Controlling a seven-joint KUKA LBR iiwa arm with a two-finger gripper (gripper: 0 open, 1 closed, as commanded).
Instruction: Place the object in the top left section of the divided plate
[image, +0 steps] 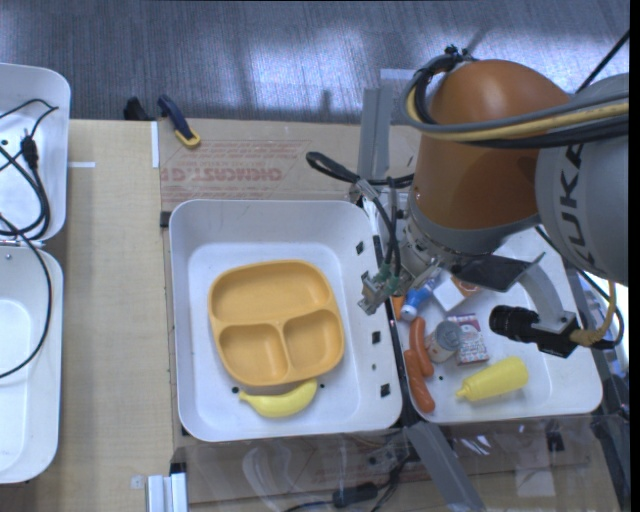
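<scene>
The yellow divided plate lies in the left white bin, with one long section at its far side and two smaller ones nearer me. A yellow banana rests against the plate's near rim. My gripper hangs over the wall between the two bins, just right of the plate, under the big orange wrist. Close to it on the right lie a blue-and-white item and two orange sausage-like pieces. What sits at the gripper's tip is too cluttered to read.
The right bin also holds a small can, a red-and-white packet and a yellow squeeze bottle. A black cylinder juts from the arm over this bin. Cardboard lies behind the left bin.
</scene>
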